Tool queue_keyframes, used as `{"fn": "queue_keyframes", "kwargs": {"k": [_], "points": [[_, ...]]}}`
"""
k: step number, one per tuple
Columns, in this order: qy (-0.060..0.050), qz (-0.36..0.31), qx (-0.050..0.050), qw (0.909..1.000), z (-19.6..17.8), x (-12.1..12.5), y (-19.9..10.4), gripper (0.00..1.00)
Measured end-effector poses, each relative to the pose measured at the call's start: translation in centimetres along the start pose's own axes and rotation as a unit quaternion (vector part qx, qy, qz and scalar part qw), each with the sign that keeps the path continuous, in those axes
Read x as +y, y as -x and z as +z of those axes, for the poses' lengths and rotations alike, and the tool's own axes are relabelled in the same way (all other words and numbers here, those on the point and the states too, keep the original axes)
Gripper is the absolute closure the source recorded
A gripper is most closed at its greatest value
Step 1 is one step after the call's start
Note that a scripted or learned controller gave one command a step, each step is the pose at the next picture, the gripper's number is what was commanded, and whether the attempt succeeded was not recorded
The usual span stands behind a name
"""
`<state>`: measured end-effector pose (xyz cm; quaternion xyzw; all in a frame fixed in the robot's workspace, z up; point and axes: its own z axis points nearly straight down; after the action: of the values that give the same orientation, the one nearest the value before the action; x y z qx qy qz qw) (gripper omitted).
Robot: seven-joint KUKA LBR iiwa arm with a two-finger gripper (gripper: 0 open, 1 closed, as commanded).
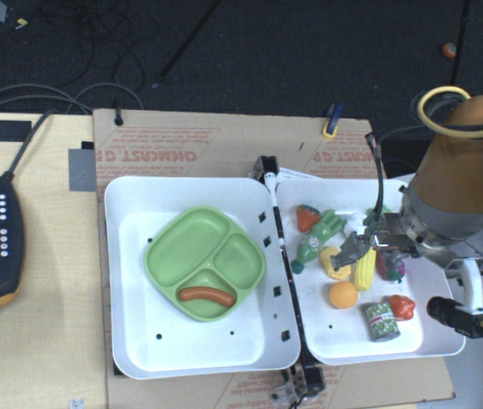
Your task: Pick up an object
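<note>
Corn cob (365, 267), a yellow toy one, lies in the right-hand white bin (428, 342) and looks the likeliest target, since the gripper (353, 250) is low over the pile right beside it, near the cob's upper end. In the camera view the dark gripper sits among the toy food, and whether it is spread or closed I cannot tell; nothing is plainly seen clamped in it, so no object can be called held. Around it in that bin lie a red strawberry (307, 218), a green vegetable (326, 227) and a second green piece (307, 252) just to the left, a yellow piece (335, 264) touching the cob, an orange (342, 295) below, a purple item (391, 267) to the right, a red pepper (402, 307) and a small green packet (382, 320) toward the near corner. The left bin (130, 331) carries a green divided plate (204, 262) with a toy sausage (207, 295) in its near compartment, well apart from the arm. As a judgement, the approach seems done, while the closing, a secure hold and the lift are all left; every object rests in a bin, none raised.
</note>
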<state>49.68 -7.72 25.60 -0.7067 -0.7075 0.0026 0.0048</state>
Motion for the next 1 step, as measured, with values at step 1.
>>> {"fn": "queue_keyframes", "kwargs": {"k": [1], "points": [[0.002,0.002,-0.001,1.0000,-1.09,0.21,0.26,1.00]]}}
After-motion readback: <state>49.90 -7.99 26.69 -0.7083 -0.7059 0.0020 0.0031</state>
